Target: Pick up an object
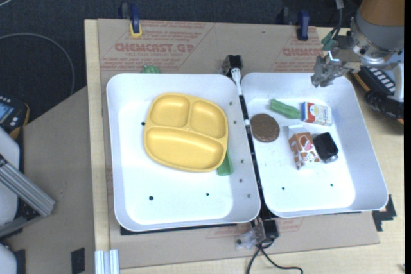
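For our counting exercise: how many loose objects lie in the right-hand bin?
5: green piece, small carton, brown disc, brown packet, black block. None looks hidden.

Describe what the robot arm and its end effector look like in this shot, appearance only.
The arm enters at the upper right: a rounded orange band sits above a light grey, ring-shaped wrist section. Below it hangs the small grey metal end effector, angular and darker toward its tip, with a tiny green spot near its top. Dark cables loop beside the arm at the upper right. No lettering is legible on it.
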Controlling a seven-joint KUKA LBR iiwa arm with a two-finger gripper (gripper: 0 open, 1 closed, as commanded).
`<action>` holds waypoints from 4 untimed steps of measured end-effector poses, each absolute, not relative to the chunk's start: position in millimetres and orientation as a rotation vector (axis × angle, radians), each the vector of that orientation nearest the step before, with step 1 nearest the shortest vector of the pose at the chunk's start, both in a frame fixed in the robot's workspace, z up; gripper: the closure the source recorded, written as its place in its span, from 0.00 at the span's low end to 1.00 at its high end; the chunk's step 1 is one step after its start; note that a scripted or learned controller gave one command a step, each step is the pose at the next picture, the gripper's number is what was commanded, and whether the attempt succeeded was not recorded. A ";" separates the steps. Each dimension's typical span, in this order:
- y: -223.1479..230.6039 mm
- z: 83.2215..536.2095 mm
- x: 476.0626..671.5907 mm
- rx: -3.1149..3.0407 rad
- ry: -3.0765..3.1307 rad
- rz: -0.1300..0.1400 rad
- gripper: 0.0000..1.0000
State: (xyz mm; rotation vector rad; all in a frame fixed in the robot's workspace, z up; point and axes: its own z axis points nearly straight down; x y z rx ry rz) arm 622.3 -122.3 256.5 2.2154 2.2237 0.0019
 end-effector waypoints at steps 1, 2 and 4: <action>-135.2 387.5 572.1 2.214 2.210 0.013 1.00; -100.6 364.1 579.3 2.218 2.227 -0.001 1.00; -13.1 337.1 489.9 2.221 2.227 0.000 1.00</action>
